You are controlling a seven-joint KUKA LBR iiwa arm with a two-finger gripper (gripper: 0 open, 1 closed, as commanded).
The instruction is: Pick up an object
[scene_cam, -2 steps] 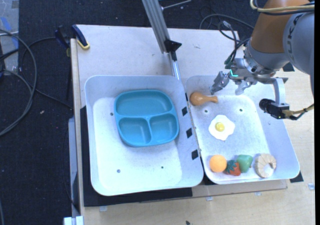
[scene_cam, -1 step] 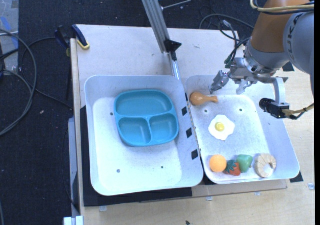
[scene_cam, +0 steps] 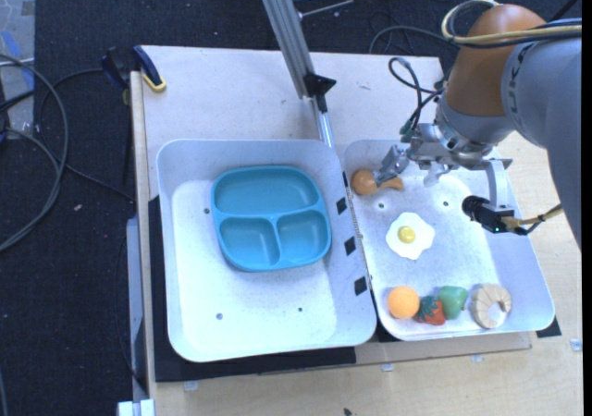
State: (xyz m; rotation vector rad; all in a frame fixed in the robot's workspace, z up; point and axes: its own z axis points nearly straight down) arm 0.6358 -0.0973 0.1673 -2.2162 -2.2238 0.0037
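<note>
Table with two white bins: fingers (scene_cam: 396, 163), spread state unclear, hover just right of the brown drumstick (scene_cam: 370, 182) in the right bin (scene_cam: 518, 262).

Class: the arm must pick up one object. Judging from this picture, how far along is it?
Done: the gripper has reached the right bin, beside the brown food piece. In hand: nothing visibly. Left: grasping and lifting; the fried egg and orange lie untouched.

The arm (scene_cam: 518, 63) is cut off by the right edge, the tool (scene_cam: 400, 163) is too small and cluttered to read its fingers, and it covers the far end of the brown food piece (scene_cam: 367, 183) beneath it
</note>
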